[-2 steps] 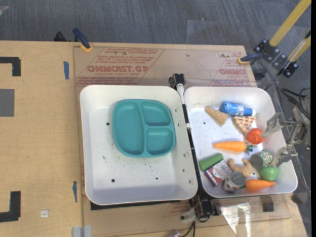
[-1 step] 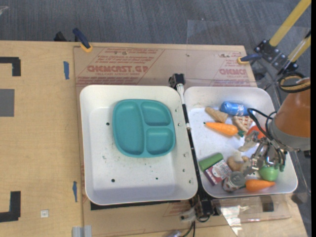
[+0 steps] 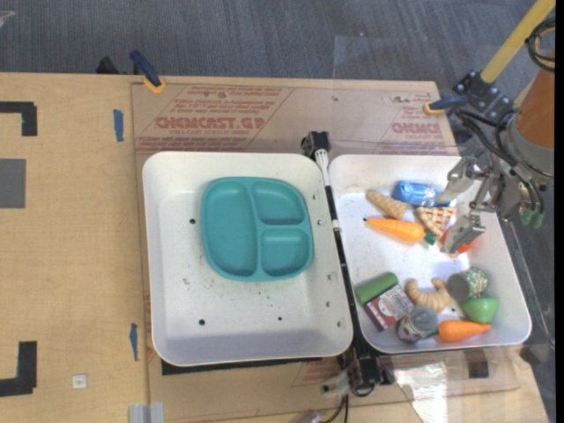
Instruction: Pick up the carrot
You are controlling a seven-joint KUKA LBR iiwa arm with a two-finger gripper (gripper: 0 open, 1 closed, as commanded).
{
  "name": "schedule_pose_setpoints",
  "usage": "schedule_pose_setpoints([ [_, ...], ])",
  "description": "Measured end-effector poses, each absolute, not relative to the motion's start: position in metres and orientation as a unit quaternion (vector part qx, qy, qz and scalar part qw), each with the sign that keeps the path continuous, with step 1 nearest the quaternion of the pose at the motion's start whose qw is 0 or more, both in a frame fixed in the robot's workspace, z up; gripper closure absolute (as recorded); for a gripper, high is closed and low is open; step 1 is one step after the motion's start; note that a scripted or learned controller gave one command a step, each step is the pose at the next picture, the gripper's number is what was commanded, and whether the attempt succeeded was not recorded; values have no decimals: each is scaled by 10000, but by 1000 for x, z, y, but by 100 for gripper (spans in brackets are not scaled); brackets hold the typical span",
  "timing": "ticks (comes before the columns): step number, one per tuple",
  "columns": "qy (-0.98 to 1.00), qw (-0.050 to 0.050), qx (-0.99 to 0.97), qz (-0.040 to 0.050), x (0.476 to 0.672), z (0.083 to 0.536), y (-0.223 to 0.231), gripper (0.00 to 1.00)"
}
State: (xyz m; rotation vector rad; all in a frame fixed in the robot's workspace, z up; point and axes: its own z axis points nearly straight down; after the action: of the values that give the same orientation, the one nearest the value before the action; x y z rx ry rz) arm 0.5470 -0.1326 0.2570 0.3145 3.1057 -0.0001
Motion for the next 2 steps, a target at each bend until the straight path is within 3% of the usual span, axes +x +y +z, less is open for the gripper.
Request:
schedule_pose_setpoints([
  [1,9886,115,1502,-3,565,103,-117,0],
  [2,9888,128,1488,-2,566,113,-116,100],
])
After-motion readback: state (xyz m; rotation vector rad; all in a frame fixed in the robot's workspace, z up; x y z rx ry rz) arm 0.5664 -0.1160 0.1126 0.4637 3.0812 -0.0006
